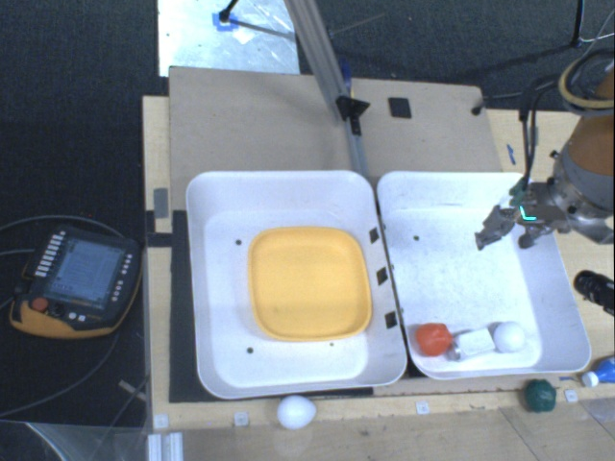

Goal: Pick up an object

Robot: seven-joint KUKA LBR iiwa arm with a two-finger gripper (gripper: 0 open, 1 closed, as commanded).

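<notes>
The scene was evenly and fairly brightly lit from above, with no hard shadows. The two white bins (288, 200) were close to washed out, so their walls and floors ran together in a bluish white. A shiny sheet (226, 22) on the floor at the top threw back a pale glare. The dark carpet (67, 84) looked grainy and nearly black. The yellow plate (309, 281) cast only a faint, soft shadow along its near edge. The whole picture was slightly soft and noisy, and the gripper (509, 229) was a little blurred, its detail hard to read.
</notes>
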